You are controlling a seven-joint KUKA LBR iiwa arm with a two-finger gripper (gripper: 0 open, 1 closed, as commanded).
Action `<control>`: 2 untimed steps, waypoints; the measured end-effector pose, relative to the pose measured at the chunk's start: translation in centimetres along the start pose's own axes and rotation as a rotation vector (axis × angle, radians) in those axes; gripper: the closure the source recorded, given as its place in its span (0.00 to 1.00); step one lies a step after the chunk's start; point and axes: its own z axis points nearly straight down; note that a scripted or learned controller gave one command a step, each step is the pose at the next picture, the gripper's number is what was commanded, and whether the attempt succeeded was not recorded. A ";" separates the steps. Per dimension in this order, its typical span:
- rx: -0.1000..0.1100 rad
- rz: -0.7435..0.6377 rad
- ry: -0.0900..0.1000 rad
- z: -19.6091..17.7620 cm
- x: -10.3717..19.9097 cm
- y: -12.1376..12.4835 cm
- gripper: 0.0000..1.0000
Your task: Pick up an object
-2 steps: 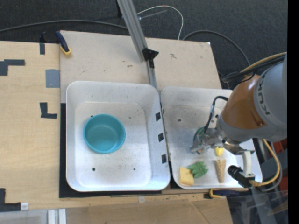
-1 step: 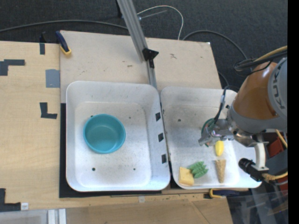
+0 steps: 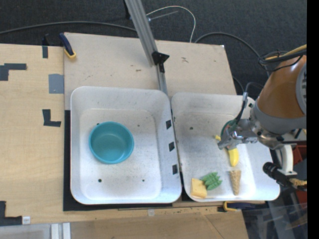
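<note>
The small yellow banana-shaped toy [image 3: 233, 157] lies in the right white bin [image 3: 199, 111], long axis running near-to-far, just under the grey gripper [image 3: 229, 138]. Its grip cannot be told. Nearby lie a ridged tan cone [image 3: 235, 181], green leafy toy [image 3: 212, 180] and yellow wedge [image 3: 198, 188].

Upper end of yellow banana-like piece [image 3: 233, 157] hidden under the gripper [image 3: 228, 139]; arm [image 3: 281, 98] cut off at three o'clock; green item [image 3: 212, 180] too small to identify.
</note>
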 end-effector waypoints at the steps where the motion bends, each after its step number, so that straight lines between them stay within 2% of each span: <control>1: 0.002 -0.006 0.002 -1.2 5.1 2.3 1.00; 2: 0.004 -0.005 0.002 -0.5 9.7 4.5 1.00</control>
